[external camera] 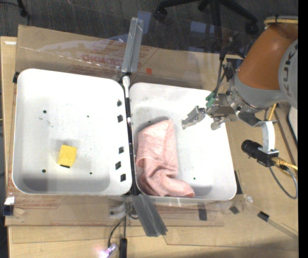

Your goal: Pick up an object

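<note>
Camera view places the gripper [203, 118] above the right bin [218, 190], close to that bin's upper right corner, with the grey arm [261, 69] and its orange band entering from the right. You can see the two fingers spread apart with nothing between them, so the jaws are released.

You will find a crumpled pink cloth [159, 157] lying in the right bin against its left wall, running from the middle of the bin down to the near edge. The gripper sits up and to the right of the cloth, near it but apart from it. A small yellow block [67, 155] lies in the left bin [30, 85], in the lower left part, well apart from the gripper.

Note the central divider [126, 138] where the two bins meet, with black clips along it and a grey bar [131, 44] rising from its far end. The cloth touches or nearly touches that divider side.

Bare white floor shows in the right bin to the right of the cloth and along the far edge. The left bin shows bare floor on all sides of the block
</note>
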Motion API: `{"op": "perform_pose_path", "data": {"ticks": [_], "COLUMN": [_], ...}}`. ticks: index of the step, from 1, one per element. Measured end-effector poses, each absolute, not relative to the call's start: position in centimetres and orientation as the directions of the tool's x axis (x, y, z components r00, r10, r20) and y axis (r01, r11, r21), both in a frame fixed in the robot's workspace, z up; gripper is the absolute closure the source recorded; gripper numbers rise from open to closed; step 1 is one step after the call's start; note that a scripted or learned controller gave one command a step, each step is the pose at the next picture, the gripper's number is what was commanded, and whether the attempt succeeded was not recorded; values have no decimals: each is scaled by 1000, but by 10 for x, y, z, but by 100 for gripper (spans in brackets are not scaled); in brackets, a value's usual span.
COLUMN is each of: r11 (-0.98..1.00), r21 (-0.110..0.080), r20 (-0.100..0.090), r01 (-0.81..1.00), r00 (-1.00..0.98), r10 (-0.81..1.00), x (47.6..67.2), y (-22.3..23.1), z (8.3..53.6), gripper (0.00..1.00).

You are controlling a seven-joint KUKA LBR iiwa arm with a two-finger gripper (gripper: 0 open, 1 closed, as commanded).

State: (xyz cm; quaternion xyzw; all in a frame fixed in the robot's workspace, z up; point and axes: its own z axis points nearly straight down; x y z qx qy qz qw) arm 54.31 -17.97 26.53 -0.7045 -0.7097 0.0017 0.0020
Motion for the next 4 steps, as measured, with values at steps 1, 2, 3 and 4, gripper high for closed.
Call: {"op": "perform_pose_path", "data": {"ticks": [1, 2, 3, 4], "r11": [-9, 7, 11, -228], "r21": [-7, -5, -7, -1], "r20": [1, 0, 1, 0], "r01": [1000, 1000, 1000, 974], "r00": [9, -7, -11, 228], "r10": [1000, 1000, 1000, 974], "x": [574, 612, 612, 624], "y": [-193, -148, -147, -101], "z": [151, 91, 101, 209], "gripper": [0, 0, 100, 100]}}
